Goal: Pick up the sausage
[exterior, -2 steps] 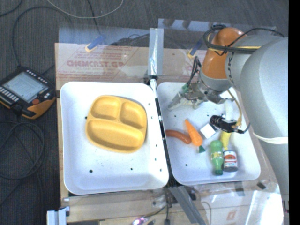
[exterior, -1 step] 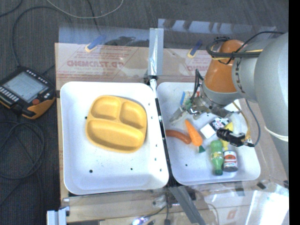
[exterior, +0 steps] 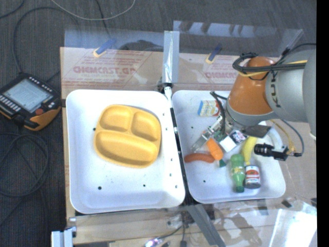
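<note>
The sausage [exterior: 199, 158] is a reddish-brown link lying flat in the right bin [exterior: 205, 189], near its left wall. My gripper [exterior: 207, 137] hangs from the orange-banded wrist just above and to the right of the sausage. Its metal fingers [exterior: 204, 140] point down and left toward the sausage's right end, and nothing shows between them. An orange carrot [exterior: 215, 148] lies right beside the fingertips, between the gripper and the sausage.
The right bin also holds a green bottle [exterior: 237, 171], a small red-labelled can [exterior: 252, 177], a yellow banana [exterior: 248, 147], and a small box [exterior: 207, 107] at the back. A yellow divided plate [exterior: 128, 135] sits in the left bin [exterior: 87, 189].
</note>
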Tool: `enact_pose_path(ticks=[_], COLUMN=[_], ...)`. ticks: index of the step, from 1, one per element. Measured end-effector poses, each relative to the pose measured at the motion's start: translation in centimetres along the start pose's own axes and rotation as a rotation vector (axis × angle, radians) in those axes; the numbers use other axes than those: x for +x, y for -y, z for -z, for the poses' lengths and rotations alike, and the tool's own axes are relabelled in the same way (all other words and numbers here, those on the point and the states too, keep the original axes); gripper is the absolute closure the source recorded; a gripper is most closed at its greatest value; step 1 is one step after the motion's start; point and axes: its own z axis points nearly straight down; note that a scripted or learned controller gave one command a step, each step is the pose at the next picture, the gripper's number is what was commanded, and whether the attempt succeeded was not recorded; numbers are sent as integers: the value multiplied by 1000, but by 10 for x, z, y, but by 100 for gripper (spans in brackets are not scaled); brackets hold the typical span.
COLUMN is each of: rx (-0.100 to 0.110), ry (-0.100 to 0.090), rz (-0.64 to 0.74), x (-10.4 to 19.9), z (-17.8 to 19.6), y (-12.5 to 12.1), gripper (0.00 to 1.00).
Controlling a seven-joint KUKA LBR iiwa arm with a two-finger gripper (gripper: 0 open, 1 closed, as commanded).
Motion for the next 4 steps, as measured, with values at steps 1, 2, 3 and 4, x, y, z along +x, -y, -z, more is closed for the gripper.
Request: enact_pose_path(ticks=[1, 2, 3, 4], rx=[1, 0, -7, 9], ry=[1, 3, 2, -15], rz=[-8, 1, 2, 341], x=[16, 64, 65, 75], z=[1, 2, 12, 100], y=[41, 67, 63, 39], gripper=[0, 0, 100, 100])
